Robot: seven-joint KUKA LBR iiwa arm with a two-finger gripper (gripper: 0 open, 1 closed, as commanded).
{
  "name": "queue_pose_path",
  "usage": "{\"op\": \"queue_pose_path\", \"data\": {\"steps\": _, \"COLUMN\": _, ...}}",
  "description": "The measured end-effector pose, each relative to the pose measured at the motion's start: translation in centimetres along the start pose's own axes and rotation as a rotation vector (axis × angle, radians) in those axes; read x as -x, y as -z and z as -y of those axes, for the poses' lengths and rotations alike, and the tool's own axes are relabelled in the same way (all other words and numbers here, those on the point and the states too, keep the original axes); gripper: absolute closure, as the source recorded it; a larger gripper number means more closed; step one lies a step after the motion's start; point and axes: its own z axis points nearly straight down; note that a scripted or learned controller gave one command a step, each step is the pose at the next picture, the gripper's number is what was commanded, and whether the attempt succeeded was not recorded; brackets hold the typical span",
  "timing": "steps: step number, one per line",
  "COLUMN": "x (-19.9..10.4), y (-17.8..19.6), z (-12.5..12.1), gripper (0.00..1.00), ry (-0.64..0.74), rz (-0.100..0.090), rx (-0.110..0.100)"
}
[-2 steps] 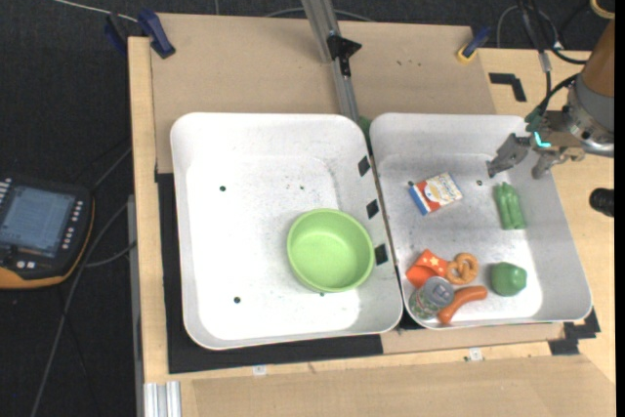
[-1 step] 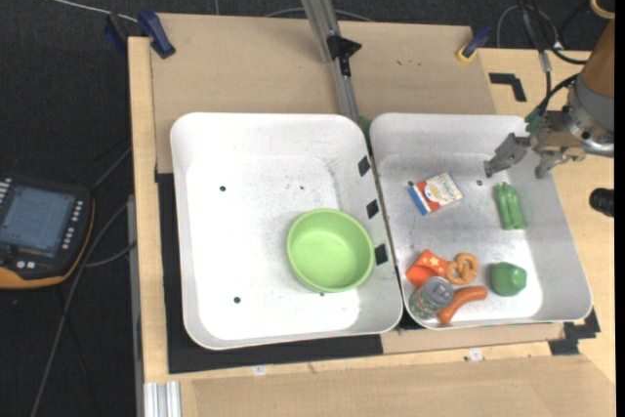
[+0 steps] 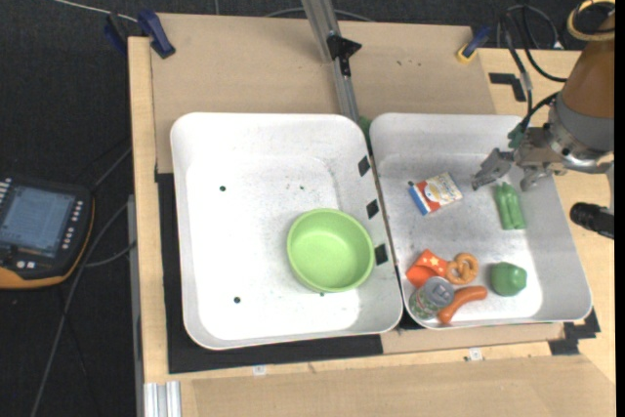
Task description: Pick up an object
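Nearest the lower frame edge, right bin (image 3: 557,210): an orange sausage-shaped toy (image 3: 460,301), grey disc (image 3: 433,294), pretzel (image 3: 463,265), orange piece (image 3: 428,263) and green ball (image 3: 507,278). Left bin (image 3: 195,161) holds a green bowl (image 3: 330,250). Gripper (image 3: 510,173) at centre right, fingers spread, nothing between them, just above a green cylinder (image 3: 508,207); a red-white-blue packet (image 3: 436,192) lies to its left.

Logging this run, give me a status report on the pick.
Gripper open, over right bin, holding nothing. Green stick-shaped item just below it. Small snack box close beside, left.
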Motion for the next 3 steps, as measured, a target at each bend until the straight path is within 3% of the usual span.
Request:
{"op": "queue_pose_path", "data": {"steps": 1, "x": 0.0, "y": -5.2, "z": 0.1, "gripper": 0.00, "ry": 0.000, "rz": 0.000, "rx": -0.001}}
{"op": "queue_pose_path", "data": {"steps": 2, "x": 0.0, "y": -3.9, "z": -0.1, "gripper": 1.00, "ry": 0.000, "rz": 0.001, "rx": 0.005}}
{"op": "queue_pose_path", "data": {"steps": 3, "x": -1.0, "y": 1.2, "z": -0.5, "gripper": 1.00, "ry": 0.001, "rz": 0.002, "rx": 0.008}}
